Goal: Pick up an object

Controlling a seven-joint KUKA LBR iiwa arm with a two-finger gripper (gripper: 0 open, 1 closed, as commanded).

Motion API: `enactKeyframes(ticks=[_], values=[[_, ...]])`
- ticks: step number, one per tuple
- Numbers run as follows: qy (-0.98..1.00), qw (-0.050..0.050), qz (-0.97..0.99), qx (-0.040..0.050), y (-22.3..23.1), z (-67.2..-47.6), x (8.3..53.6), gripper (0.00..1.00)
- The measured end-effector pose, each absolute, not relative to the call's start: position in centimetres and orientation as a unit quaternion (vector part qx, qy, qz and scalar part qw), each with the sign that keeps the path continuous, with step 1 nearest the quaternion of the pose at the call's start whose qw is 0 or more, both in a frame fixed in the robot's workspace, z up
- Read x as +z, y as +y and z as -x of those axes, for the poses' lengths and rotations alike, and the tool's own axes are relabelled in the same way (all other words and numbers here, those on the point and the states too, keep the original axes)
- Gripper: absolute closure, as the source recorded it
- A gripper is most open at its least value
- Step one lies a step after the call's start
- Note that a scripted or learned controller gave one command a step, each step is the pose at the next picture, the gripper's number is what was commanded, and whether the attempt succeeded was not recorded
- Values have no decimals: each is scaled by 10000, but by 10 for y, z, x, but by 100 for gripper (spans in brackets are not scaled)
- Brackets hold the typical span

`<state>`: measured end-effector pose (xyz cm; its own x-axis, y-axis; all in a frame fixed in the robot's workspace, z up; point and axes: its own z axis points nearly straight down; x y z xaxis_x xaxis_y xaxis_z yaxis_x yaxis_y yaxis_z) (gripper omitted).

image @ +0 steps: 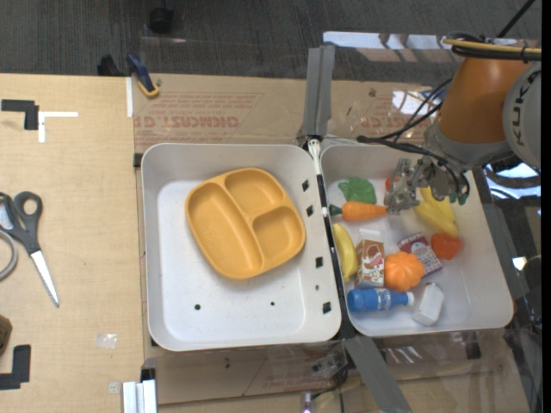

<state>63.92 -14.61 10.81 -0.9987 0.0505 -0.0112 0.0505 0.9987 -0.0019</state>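
Over the right bin's back edge, gripper hangs near carrot; finger state unclear. Best descend onto one isolated toy, avoiding the crowded front corner.

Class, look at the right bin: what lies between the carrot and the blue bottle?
In the camera view, a snack packet lies between the carrot and the blue bottle, with a banana just left of it.
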Motion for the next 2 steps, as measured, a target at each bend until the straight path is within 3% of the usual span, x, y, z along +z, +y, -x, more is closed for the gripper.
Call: enactKeyframes(ticks=[1,2], values=[[9997,55,-252,-10,-146,-639,108,0],[9980,24,-627,1,-157,-628,94,0]])
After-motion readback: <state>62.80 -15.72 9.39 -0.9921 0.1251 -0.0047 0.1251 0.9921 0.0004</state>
